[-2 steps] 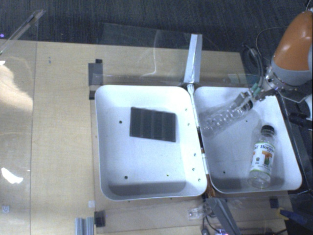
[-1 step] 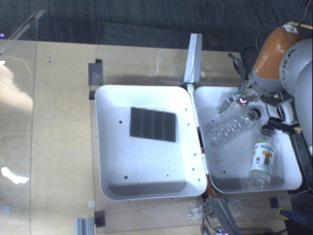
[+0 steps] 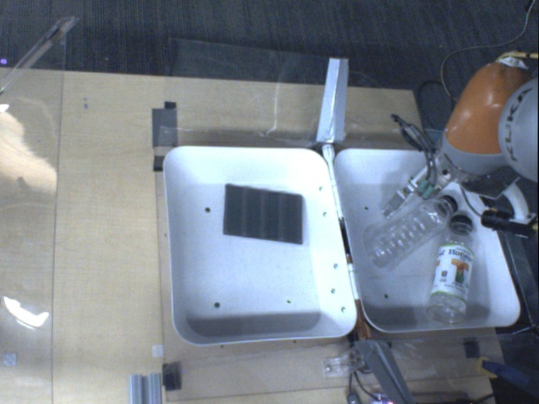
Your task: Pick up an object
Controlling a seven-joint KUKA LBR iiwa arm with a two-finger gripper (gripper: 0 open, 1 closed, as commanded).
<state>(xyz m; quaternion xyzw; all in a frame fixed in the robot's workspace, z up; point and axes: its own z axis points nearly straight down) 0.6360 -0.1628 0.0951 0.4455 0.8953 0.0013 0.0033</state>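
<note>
A clear plastic bottle (image 3: 404,232) lies slantwise in the right bin (image 3: 505,314). Beside it, toward the bin's right side, lies a second bottle with a white and green label (image 3: 451,278) and a black cap at its far end. My gripper (image 3: 423,185) hangs low over the back of the right bin, just at the upper end of the clear bottle. The orange band of the arm (image 3: 480,116) sits above it at the right. Whether the gripper touches the clear bottle cannot be made out.
The left bin (image 3: 181,310) holds a flat dark grey rectangular pad (image 3: 263,214). A metal divider post (image 3: 333,99) stands behind the seam between the bins. Cables run behind the right bin. Wooden bench surrounds both bins.
</note>
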